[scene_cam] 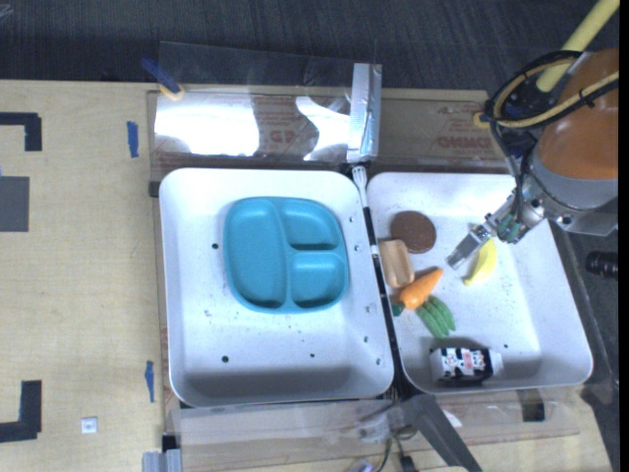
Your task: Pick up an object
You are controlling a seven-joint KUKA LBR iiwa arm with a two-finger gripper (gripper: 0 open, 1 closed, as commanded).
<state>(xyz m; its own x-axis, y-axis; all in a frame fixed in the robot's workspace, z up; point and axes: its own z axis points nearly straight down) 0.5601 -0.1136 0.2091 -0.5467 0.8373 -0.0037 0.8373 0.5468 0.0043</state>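
Note:
My gripper (468,252) reaches into the right bin (550,332) from the upper right and hangs low over its middle. A small yellow banana-like piece (480,265) lies right beside the gripper's tip, touching it or just under it. To the left are a brown round disc (414,230), a tan block (395,262), an orange carrot (422,288) and a green leafy piece (437,317). A black and white can (462,362) lies on its side near the bin's front wall.
The left bin (197,342) holds a blue divided plate (286,253). A ridge (378,293) separates the two bins. The grey arm with its orange band (580,146) and yellow cables looms over the right bin's far right corner.

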